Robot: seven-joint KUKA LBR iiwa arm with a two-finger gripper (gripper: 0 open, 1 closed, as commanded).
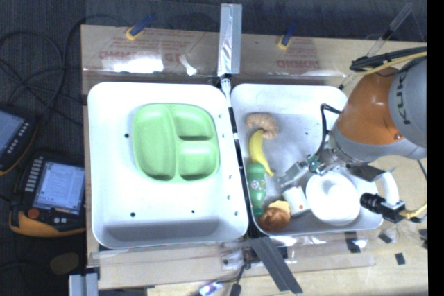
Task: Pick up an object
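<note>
low in the right bin, the hand reaches toward the green bottle beside the banana, its grip state unclear.

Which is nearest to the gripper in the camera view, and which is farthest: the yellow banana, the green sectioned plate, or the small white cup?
Measured from the gripper in the right bin:
1. The small white cup, just below the gripper in the view.
2. The yellow banana, to its left, by the bin's left wall.
3. The green sectioned plate, in the left bin.
</note>
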